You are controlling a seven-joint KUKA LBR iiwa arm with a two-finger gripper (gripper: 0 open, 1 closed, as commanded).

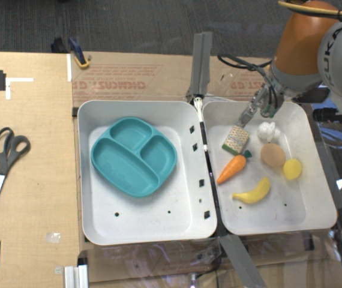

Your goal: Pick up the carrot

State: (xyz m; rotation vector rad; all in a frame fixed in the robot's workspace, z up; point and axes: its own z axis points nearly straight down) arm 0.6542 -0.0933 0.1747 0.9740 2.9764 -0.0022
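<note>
The robot's metal hand (266, 104), finger state unclear, hovers over the right white bin (321, 212). The tapered orange carrot (231, 168) touches a speckled sponge block (236, 139), which could snag a grasp.

Left shallow white plastic bin (93, 215): holds the teal three-compartment plate (134, 155), set toward its left half. Right shallow white plastic bin (315, 212): orange carrot (231, 168) near the left wall; patterned sponge block (236, 139) just behind it; yellow plastic banana (252, 192) before it; brown egg (272, 155), yellow lemon (292, 169) to the right; small white lump (267, 131) behind the egg. Grey-handled scissors (5, 159) lie on the bench, left of both bins
</note>
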